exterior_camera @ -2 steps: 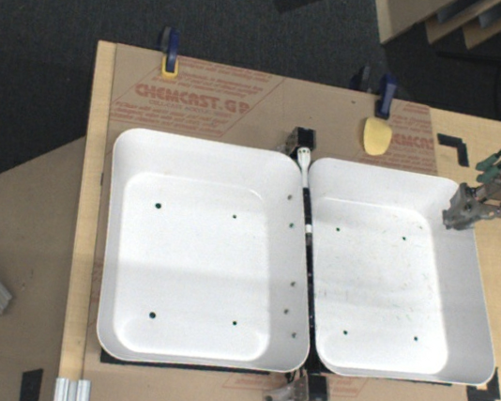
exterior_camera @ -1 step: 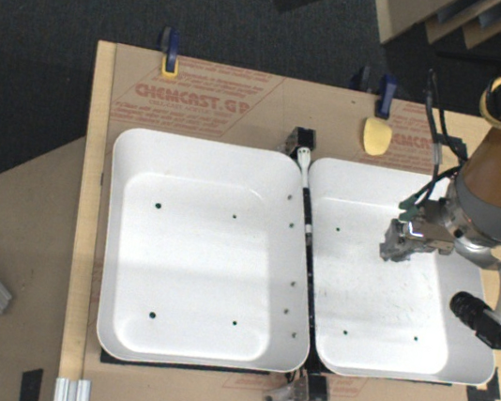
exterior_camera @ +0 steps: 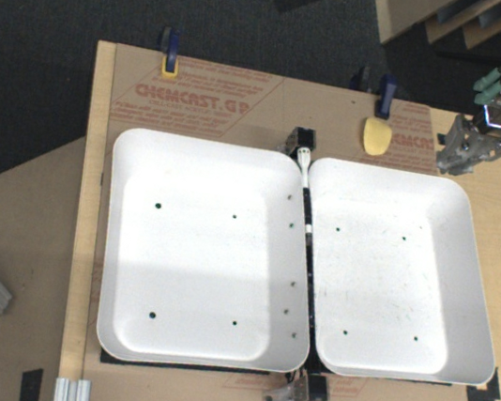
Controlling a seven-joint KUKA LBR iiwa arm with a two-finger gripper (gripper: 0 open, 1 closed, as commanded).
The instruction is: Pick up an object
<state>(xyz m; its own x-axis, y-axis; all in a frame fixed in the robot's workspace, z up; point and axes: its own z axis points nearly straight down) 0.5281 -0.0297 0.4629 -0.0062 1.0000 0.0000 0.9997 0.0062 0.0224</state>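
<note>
Two shallow white bins sit side by side on a cardboard-covered bench. The task's thing, a small pale yellow object (exterior_camera: 376, 136), lies on the cardboard above the right bin (exterior_camera: 466, 278), upper centre-right of the frame, outside both bins. It looks light and rounded, perhaps soft; gripping across its narrow sides seems best. The gripper (exterior_camera: 456, 155) hovers just right of it, its state impossible to tell
</note>
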